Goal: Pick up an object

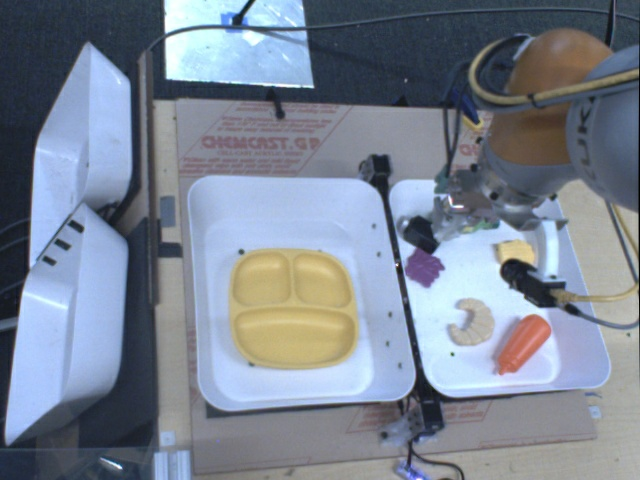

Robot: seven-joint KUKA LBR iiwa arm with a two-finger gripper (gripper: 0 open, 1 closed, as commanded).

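My gripper (pixel 452 220) hangs low over the far left part of the right bin (pixel 590 368), under the orange band of the arm. A purple toy (pixel 425 266) lies just in front of it and to its left, close to the bin's left wall. A small yellow block (pixel 515 252) rests to the gripper's right. Nearer the front lie a tan croissant-shaped piece (pixel 472 322) and an orange carrot (pixel 523 343). A small black part (pixel 419 233) sits right beside the gripper; whether it belongs to the gripper I cannot tell.
The left bin (pixel 210 268) holds a yellow divided plate (pixel 294 306). A black divider (pixel 400 268) runs between the two bins. White casings (pixel 70 268) stand to the left of the bench.
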